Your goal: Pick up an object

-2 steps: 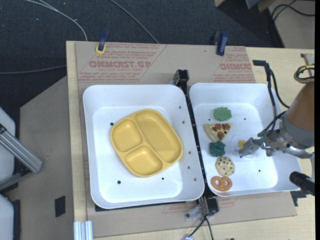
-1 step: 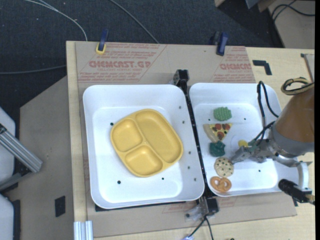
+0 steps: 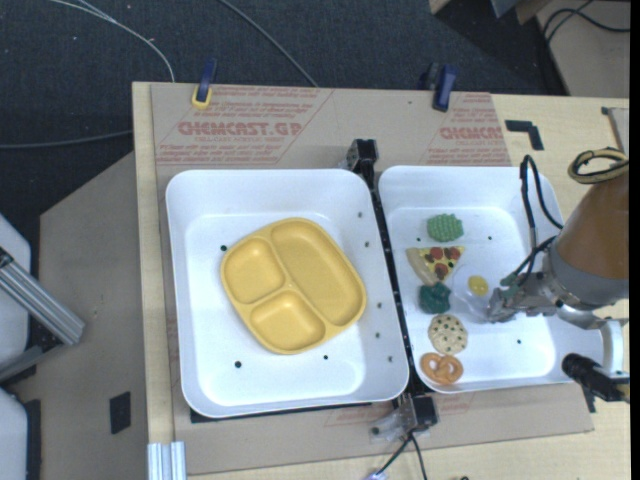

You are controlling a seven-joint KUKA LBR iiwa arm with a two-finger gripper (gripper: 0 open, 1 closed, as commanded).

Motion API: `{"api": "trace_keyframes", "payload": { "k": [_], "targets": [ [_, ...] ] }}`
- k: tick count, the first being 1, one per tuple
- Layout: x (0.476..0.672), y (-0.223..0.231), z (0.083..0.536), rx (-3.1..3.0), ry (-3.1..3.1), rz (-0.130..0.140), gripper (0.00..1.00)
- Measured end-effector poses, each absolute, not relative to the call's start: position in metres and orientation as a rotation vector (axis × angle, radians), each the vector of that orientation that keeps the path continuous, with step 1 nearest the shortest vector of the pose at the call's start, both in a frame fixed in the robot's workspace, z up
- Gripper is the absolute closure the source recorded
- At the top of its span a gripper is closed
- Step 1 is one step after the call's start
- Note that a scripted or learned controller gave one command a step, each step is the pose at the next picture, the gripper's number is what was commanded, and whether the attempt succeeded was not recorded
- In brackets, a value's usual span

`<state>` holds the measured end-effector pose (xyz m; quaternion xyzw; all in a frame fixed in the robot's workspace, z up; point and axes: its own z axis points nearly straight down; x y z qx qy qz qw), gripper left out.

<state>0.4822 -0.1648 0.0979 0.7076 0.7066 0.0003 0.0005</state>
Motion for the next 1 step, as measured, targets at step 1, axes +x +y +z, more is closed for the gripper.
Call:
{"api": "trace_keyframes", "payload": {
  "k": [1],
  "targets": [
    [0.4829,-0.1589,0.1591,2.215,2.218,0.005,1.00]
  ]
}}
